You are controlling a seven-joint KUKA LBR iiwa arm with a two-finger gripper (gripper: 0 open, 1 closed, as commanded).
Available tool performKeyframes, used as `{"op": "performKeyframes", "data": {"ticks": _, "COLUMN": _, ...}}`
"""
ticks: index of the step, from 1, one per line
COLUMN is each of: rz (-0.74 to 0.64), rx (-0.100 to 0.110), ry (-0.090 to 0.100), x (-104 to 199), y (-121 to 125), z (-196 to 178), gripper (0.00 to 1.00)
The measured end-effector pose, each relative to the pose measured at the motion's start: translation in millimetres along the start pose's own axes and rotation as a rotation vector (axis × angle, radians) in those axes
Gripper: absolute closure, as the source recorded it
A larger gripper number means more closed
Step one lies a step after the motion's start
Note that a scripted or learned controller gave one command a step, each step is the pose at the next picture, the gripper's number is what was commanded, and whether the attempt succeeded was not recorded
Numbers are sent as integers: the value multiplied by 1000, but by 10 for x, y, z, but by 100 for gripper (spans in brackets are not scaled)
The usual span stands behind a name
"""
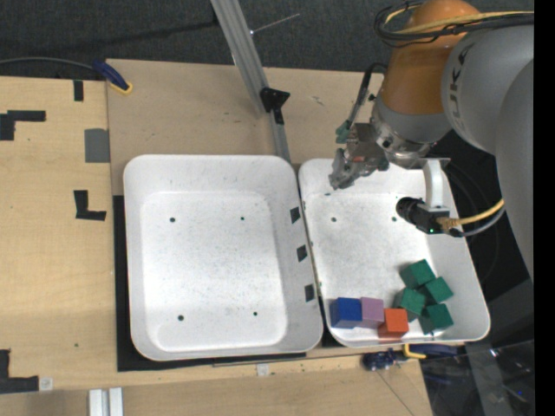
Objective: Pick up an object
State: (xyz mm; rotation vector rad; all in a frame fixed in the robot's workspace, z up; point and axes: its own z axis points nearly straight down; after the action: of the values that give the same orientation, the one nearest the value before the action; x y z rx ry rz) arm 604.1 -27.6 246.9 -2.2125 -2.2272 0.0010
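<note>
Camera view: gripper (344, 173) poised over the right bin's (364, 224) far-left corner; whether it is spread or closed cannot be told. Blocks, blue (347, 311), purple (372, 310), orange (395, 321) and green (425, 295), sit clustered along the bin's near edge, well apart from it. By this evidence nothing is lifted; approach, grasp and raise all remain.

Pale wooden surface (52, 258) carrying two white bins on a black mat.

The left bin (139, 232) is the landmark: the right bin (347, 211) sits touching its right rim, and a black mat (121, 319) shows under its left and lower edges. To its left lie black tape marks (84, 204) and a grey patch (97, 145); a metal post (247, 55) rises just beyond its far right corner.
</note>
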Motion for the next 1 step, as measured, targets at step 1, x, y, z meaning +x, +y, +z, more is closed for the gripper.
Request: {"op": "performKeyframes", "data": {"ticks": 1, "rz": 0, "rx": -1, "ry": 0, "x": 525, "y": 155, "z": -3, "gripper": 100}}
